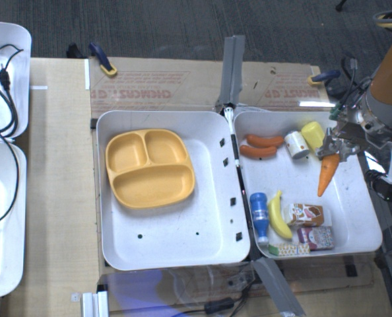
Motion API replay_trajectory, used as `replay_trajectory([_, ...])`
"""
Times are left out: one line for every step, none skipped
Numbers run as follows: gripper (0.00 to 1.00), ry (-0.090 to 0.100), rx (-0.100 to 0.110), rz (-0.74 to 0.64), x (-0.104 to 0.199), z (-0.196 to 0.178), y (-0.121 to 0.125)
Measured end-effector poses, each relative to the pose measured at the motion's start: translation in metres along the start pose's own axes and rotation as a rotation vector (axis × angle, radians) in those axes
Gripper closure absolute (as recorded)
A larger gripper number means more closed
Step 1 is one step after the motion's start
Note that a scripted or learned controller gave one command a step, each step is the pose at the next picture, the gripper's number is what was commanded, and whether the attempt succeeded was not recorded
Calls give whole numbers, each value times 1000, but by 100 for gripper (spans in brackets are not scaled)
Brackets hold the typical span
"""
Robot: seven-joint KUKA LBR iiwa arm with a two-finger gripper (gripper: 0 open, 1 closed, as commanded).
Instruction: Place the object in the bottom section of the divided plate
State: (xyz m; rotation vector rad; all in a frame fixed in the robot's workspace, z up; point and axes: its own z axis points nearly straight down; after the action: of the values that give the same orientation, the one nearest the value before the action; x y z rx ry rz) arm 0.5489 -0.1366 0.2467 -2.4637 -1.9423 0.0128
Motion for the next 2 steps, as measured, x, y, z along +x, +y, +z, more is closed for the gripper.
replay_trajectory([100,0,-1,-61,41,79,104])
replay_trajectory([100,1,-3,41,119,58,84])
